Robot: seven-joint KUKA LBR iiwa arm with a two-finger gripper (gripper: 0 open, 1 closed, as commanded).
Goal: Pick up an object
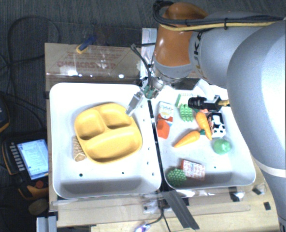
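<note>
Hand (142,94) poised over the divider between the bins, near the back edge — fingers too small and blurred to tell whether wide or narrow; nothing seen between them. Yellow tray (107,132) in the left bin (65,173), half hiding a tan object (77,150) at its left edge. Right bin (239,170) partly covered by the arm (249,71) — carrots (195,129), carton (164,117), green pieces visible.

the yellow tray (108,131) crowds the left bin (61,168) (bare floor along its front); toys cluster in the right bin (244,173), with room near its front right corner.
</note>
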